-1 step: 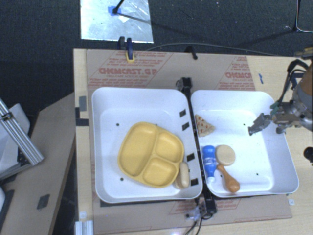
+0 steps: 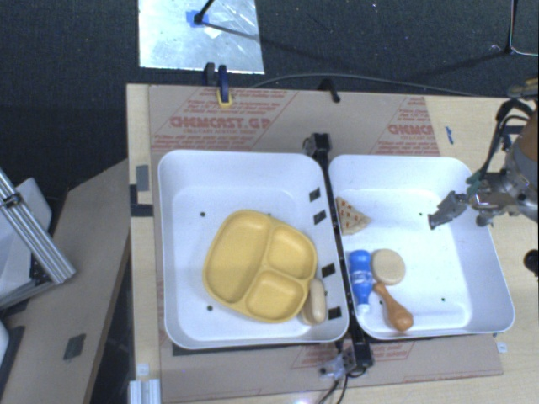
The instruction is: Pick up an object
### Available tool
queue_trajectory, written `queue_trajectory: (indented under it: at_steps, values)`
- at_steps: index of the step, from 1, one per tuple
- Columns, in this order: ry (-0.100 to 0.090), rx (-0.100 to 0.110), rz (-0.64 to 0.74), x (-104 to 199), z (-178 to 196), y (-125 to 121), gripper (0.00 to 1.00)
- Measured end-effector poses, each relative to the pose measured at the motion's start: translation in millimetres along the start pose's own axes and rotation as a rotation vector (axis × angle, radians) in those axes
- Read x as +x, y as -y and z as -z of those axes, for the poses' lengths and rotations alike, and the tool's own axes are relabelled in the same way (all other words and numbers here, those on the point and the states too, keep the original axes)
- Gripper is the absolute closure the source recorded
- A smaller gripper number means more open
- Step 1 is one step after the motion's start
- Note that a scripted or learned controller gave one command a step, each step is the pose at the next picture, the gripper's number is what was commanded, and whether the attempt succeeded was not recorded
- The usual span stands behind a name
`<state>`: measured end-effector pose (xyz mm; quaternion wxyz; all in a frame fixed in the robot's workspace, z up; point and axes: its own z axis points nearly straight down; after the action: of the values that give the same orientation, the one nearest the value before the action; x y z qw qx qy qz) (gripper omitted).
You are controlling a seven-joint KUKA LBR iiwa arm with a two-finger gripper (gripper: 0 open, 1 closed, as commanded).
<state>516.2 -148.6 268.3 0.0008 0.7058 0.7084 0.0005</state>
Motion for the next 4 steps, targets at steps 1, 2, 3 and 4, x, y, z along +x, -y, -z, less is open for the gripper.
queue_trajectory:
  at_steps: [1, 2, 3, 4]
  values:
    - [-0.001, 0.004, -0.002, -10.3, -52.1, -1.3, 0.0]
    - [-0.001, 0.004, -0.003, -18.5, -109.5, -4.5, 0.0]
    - [-0.001, 0.004, -0.003, -24.3, -167.6, -10.3, 0.0]
    - [0.001, -0.002, -0.001, -24.7, -153.8, -11.8, 1.0]
